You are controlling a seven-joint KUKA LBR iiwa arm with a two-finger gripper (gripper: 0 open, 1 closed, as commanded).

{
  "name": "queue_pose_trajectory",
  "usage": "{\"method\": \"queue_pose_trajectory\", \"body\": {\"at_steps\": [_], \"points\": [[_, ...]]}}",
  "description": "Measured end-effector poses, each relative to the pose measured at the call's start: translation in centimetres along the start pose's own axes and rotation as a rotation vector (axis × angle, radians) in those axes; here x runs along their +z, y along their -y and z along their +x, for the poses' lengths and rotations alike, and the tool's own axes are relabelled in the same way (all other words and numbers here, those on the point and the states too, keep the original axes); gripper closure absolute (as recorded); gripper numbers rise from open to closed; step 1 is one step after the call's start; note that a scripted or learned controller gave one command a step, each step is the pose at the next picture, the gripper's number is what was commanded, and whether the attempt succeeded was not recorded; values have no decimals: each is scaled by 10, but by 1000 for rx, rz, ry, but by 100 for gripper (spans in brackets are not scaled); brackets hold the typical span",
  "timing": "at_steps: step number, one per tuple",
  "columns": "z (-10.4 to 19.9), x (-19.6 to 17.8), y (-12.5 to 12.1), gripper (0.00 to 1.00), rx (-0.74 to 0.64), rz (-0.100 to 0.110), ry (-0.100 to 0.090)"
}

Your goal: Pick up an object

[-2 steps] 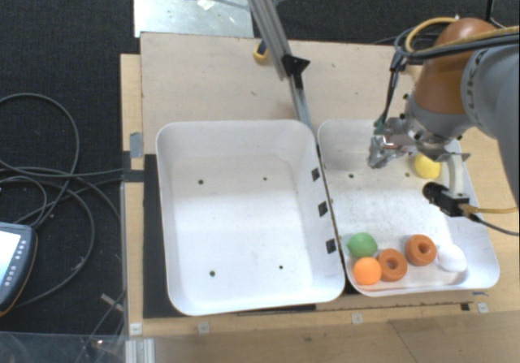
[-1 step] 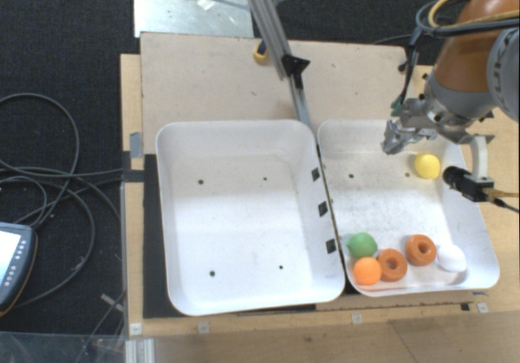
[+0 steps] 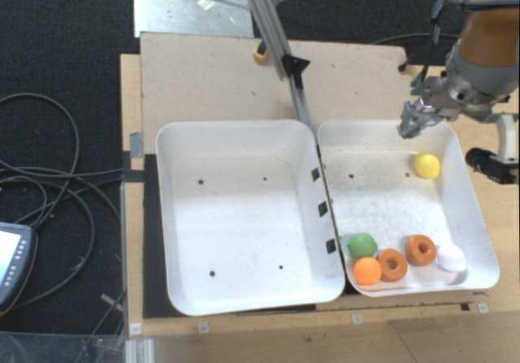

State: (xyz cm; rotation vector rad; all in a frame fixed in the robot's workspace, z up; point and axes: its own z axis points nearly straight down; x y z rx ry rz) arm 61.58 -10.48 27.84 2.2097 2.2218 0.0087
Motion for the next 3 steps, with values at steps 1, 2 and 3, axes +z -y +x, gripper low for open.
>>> {"method": "queue_pose_trajectory", "body": {"at_steps": [1, 2, 3], "points": [[0, -16, -1, 100, 0, 5, -1], [53, 4, -9, 100, -5, 9, -3], [103, 1, -14, 100, -5, 7, -4]]}}
